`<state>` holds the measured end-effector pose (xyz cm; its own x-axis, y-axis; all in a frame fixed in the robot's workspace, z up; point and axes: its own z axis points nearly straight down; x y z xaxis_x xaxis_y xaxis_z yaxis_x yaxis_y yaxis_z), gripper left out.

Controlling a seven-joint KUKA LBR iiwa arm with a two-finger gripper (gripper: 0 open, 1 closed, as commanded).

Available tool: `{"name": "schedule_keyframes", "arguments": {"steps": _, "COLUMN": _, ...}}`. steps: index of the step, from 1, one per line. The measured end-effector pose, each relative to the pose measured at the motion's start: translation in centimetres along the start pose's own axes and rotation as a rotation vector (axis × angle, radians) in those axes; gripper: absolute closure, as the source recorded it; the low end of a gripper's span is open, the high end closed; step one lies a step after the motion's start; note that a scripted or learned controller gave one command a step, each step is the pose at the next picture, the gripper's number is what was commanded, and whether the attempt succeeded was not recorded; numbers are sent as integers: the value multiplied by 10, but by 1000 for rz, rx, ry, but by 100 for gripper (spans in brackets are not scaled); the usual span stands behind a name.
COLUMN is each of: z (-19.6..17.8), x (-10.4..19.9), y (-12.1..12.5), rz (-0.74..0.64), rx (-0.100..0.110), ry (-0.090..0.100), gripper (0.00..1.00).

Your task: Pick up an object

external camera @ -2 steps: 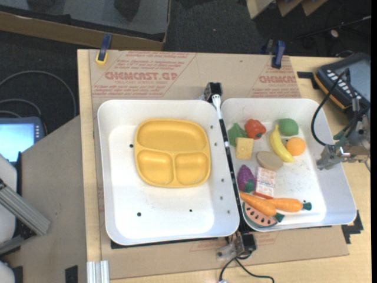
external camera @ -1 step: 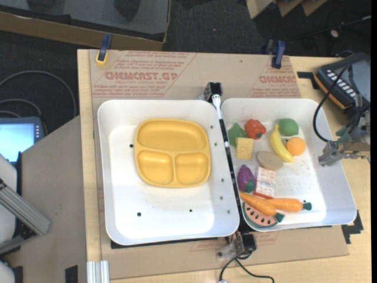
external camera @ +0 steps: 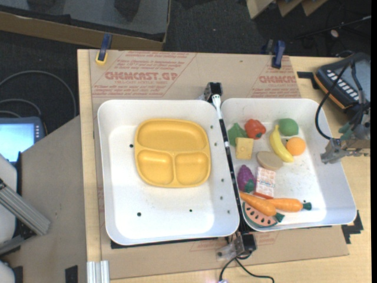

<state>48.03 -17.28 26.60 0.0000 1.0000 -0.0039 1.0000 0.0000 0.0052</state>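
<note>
Two shallow white plastic bins sit side by side on the counter [external camera: 177, 75]: the left bin [external camera: 118, 175] holds one yellow three-compartment plastic tray [external camera: 173, 152], likely a drop-off place, and the right bin [external camera: 330, 199] holds the toy foods to pick from. I count one green pepper [external camera: 235, 131], one red pepper [external camera: 255, 127], one green apple [external camera: 287, 126], one banana [external camera: 280, 144], one orange [external camera: 296, 146], one cheese block [external camera: 244, 148], one tan oval piece [external camera: 268, 160], one purple grape bunch [external camera: 245, 177], one small white carton [external camera: 265, 182], two carrots [external camera: 288, 204] and one watermelon slice [external camera: 259, 218]. All lie crowded toward the left half of the right bin. The gripper [external camera: 334, 153] hangs at that bin's right rim, holding nothing visible; its opening I cannot tell.
</note>
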Motion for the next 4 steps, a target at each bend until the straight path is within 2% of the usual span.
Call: {"name": "schedule_keyframes", "arguments": {"steps": 4, "z": -40, "x": -1, "y": 3, "rz": -2, "rx": -11, "ry": -8, "gripper": 100}}
